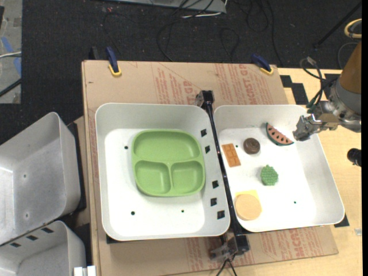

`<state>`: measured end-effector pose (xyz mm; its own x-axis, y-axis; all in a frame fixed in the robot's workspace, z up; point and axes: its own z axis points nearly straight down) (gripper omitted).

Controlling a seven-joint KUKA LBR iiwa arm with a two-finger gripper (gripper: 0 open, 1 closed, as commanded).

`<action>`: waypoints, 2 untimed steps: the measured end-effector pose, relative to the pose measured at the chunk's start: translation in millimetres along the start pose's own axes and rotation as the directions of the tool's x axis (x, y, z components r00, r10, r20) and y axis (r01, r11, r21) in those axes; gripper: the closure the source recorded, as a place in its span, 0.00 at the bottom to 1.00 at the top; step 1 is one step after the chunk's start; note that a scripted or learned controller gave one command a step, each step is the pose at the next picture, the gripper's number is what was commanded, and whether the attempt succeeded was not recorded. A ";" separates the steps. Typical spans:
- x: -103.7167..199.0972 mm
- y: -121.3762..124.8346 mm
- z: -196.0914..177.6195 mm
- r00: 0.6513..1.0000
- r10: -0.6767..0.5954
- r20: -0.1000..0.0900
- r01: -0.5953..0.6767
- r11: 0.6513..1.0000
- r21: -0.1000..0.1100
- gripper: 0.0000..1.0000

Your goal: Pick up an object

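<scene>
Camera view. Two shallow white bins are shown side by side on the bench [172, 76]. In the left bin [112, 125] a green divided plate [169, 163] is laid flat. In the right bin [322, 177] five small items are spread well apart: a watermelon slice [278, 135] near the far wall, a brown round piece [251, 146], an orange rectangular piece [230, 154] just beside the divider, a green knobbly piece [269, 175] near the middle, and a pale yellow disc [248, 206] toward the near wall.

The gripper [303, 129] is seen at the right bin's far right part, just beside the watermelon slice's right end. Nothing is seen between the fingers; whether they are spread or closed cannot be told at this size, since they are small and dark against the wrist.

The step in hand is judged to be the approach to a first grasp, with no item yet lifted. The watermelon slice is the nearest candidate. A good grasp would be obtained by centring the fingers over the slice's narrow width, not its curved length, and by descending fully to the bin floor before closing, as the piece lies flat and low. Its closeness to the far wall should be allowed for, so that one finger is not blocked by the wall. The green knobbly piece, standing free in open floor, is judged the easier alternative.
</scene>
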<state>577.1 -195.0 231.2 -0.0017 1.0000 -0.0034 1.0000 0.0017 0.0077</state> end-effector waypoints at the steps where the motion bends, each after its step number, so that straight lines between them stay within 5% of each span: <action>1: -7.9 3.0 -46.3 1.000 0.000 0.000 0.000 1.000 0.001 1.00; 2: 45.1 14.6 -32.1 1.000 -0.006 -0.005 0.006 1.000 0.008 1.00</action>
<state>591.3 -149.7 263.3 -0.0079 1.0000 0.0015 1.0000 0.0079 -0.0001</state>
